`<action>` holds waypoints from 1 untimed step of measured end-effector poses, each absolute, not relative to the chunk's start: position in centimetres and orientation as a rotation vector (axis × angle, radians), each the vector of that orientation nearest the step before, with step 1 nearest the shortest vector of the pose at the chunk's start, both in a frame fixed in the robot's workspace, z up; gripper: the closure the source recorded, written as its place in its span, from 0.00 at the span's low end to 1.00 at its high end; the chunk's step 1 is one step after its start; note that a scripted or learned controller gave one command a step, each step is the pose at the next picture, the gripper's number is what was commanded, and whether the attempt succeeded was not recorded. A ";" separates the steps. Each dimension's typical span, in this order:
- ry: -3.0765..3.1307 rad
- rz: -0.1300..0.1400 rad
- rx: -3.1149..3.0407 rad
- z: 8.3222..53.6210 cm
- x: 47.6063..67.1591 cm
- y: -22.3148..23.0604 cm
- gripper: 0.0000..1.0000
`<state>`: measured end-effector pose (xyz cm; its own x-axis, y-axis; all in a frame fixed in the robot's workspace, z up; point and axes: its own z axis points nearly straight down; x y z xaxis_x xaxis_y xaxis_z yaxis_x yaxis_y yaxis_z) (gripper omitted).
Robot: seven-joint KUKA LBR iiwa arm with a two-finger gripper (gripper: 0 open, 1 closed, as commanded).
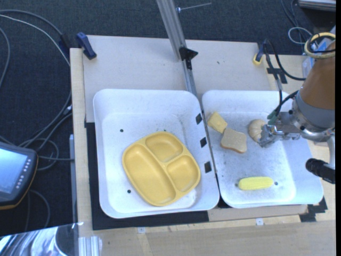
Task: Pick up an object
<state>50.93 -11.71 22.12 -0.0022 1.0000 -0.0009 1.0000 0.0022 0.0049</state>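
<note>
Arm: we see the grey KUKA arm with its orange band reaching in from the right, low over the right bin [298, 193].
Gripper: the gripper [265, 137] sits at the far-middle of the right bin, right against a small round beige item; we cannot tell how it is set, since the tip is too small and blurred.
Round item: a pale beige lump, perhaps a toy mushroom or bun [256, 128], touching the gripper's left side; we cannot tell if it is gripped.
Bread slice: a tan toy bread slice [234, 141] lies just left of the round item, flat on the bin floor.
Cheese wedge: a yellow wedge [217, 122] lies beside the bread, on its far-left side, near the wall between the bins.
Corn cob: a yellow corn cob [256, 183] lies near the front of the right bin, well apart from the others.
Left bin: the left bin [106, 111] holds a yellow three-compartment plate [161, 167].
</note>
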 end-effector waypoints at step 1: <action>2.229 0.006 2.213 23.3 53.2 -7.0 1.00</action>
